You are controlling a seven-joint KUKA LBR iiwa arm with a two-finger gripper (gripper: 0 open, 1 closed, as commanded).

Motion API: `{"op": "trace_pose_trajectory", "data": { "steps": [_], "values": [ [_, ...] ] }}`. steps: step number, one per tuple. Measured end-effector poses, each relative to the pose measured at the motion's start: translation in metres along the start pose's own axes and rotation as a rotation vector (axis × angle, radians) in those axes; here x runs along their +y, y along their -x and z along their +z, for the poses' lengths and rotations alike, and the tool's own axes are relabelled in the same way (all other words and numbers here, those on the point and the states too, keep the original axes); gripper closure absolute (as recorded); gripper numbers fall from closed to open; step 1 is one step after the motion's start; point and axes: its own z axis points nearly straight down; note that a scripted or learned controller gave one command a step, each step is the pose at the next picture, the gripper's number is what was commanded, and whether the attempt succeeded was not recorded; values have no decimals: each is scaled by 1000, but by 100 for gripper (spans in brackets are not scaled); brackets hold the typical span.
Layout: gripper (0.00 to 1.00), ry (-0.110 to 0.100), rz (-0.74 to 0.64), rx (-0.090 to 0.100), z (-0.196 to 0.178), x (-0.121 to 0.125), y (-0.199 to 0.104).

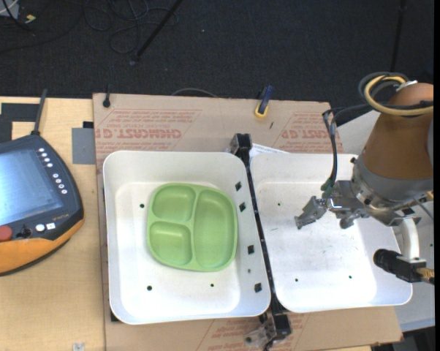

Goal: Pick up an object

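On the far left I see a control pad with a screen, lying on the bench. It is well apart from the bins, so the arm cannot bump it.

Next comes the left bin. A green plate with three sections lies flat in the middle of it. This is the only loose thing I can find, so I think it is the thing to pick up. It sits with its open side up, and its rim looks like the best place to grab.

A black divider runs between the two bins where they meet. Both bins rest on a sheet of cardboard, and a small clamp at the back edge seems to hold that sheet in place.

Then comes the right bin. I see only small dark marks on its floor. The gripper hangs over this bin, near its middle, and it points toward the left. Nothing is between its fingers. I cannot tell if they are wide or narrow, because they are small and dark from here.

On the far right is the arm, reaching in from that side. I think it must cross the divider to get to the plate, so the job is just starting.
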Motion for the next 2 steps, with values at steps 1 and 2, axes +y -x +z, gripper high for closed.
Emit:
{"op": "trace_pose_trajectory", "data": {
  "steps": [1,2],
  "values": [
    [0,11,-1,-1,-5,2,0],
    [0,7,-1,-1,54,10,4]
  ]
}}
